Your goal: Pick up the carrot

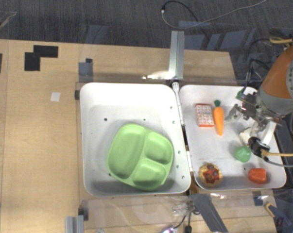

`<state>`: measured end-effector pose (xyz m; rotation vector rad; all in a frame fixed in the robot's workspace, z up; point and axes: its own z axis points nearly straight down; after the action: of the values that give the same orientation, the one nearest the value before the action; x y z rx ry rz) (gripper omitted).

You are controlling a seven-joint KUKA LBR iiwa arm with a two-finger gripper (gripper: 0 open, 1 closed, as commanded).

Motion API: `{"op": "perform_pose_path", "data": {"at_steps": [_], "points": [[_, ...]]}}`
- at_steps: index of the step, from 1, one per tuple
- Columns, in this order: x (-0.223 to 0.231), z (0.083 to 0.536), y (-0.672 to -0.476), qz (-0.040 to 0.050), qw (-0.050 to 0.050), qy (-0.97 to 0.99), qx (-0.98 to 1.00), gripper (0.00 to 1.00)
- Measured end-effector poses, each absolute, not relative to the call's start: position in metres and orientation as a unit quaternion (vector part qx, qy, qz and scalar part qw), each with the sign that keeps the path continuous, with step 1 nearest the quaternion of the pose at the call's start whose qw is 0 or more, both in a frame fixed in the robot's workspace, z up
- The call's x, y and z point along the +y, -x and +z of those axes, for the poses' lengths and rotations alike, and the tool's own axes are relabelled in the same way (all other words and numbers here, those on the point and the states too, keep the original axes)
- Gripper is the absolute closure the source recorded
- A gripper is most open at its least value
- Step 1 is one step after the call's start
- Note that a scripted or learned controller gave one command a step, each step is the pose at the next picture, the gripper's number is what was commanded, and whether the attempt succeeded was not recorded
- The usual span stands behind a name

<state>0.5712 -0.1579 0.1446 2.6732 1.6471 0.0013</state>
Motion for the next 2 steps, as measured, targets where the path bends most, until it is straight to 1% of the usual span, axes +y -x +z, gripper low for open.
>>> {"op": "perform_pose_path", "data": {"at_steps": [1,2], "points": [[-0.159,0.087,-0.636,0.0023,0.002,-0.852,0.523,0.00],[-0.156,0.100,-0.639,0.0051,0.004,-0.849,0.528,1.00]]}}
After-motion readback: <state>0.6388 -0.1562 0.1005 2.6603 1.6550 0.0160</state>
